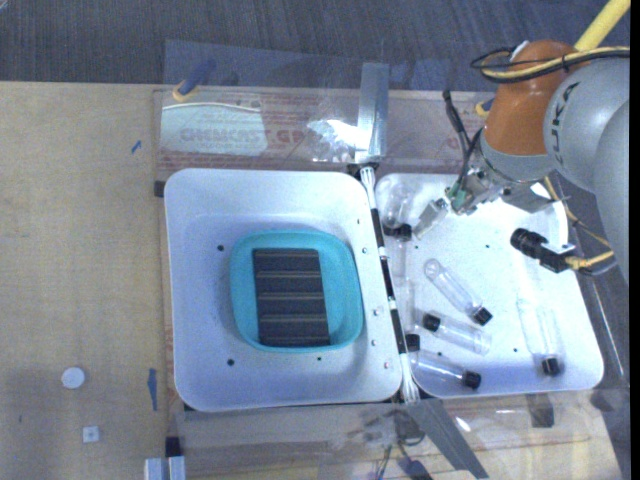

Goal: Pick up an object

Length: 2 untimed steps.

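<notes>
Gripper (457, 199) low over far left part of right bin (505, 268). Open or closed: cannot tell. Nothing seen held.

Clear tubes with black caps lying loose in right bin:
- corner tube (394, 210) against the divider, near gripper
- slanted tube (452, 288) mid-bin, well apart from gripper
- near-edge tube (440, 370) by the front rim
- right-hand tube (545, 333) toward the right wall

Left bin (200, 218): teal tray (345, 268) at centre, dark ridged block (290, 296) lying inside it.
</notes>
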Motion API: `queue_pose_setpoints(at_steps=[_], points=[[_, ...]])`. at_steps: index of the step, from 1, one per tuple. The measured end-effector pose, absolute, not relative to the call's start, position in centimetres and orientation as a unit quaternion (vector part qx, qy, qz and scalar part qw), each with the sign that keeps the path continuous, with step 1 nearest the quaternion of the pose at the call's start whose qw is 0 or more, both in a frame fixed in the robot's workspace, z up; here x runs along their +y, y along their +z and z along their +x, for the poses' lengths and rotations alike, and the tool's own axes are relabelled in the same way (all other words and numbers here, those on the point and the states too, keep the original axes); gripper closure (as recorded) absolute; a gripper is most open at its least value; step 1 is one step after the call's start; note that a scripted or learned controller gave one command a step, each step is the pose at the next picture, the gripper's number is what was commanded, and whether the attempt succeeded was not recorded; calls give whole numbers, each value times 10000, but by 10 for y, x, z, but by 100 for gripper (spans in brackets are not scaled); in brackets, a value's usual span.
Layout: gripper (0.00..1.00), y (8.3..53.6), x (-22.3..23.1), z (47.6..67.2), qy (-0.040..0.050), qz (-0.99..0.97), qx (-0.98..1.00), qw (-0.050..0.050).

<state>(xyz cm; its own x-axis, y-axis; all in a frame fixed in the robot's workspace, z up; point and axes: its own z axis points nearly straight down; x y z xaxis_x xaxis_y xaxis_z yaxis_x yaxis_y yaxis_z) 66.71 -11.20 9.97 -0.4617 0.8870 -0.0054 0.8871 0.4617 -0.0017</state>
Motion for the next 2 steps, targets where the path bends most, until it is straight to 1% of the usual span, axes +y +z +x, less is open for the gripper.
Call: queue_pose_setpoints(at_steps=[1, 2], points=[[0, 100, -112, 667, -21, 5188, 8549, 19], [0, 90, -103, 585, -1, 5140, 8578, 57]])
